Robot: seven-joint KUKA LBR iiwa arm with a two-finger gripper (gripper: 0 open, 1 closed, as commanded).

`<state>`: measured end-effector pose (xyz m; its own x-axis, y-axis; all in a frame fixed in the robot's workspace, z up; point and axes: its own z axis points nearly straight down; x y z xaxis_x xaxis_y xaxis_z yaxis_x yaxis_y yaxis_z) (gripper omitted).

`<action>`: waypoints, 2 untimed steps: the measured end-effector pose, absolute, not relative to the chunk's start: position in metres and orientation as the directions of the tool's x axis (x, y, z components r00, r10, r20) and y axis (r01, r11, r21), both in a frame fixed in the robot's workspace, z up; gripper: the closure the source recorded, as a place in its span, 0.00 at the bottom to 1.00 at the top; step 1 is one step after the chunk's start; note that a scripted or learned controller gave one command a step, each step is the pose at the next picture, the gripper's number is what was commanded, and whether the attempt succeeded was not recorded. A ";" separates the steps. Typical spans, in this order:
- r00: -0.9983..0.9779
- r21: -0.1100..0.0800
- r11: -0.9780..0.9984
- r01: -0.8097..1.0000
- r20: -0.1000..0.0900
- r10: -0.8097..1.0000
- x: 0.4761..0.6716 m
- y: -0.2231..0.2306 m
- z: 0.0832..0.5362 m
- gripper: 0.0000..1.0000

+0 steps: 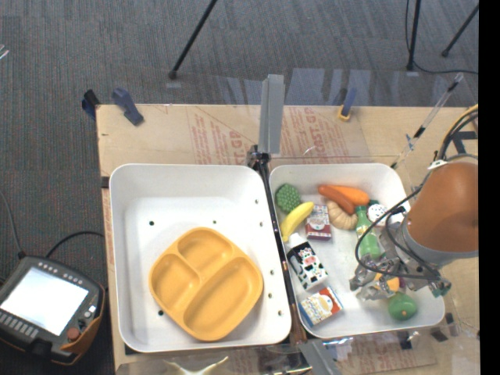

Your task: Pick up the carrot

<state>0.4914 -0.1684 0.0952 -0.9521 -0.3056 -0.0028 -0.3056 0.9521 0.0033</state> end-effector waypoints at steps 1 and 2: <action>-0.991 -0.006 0.991 -0.137 -0.012 -0.137 0.497 -0.210 0.267 1.00; -0.989 -0.005 0.989 -0.151 -0.011 -0.151 0.505 -0.211 0.436 1.00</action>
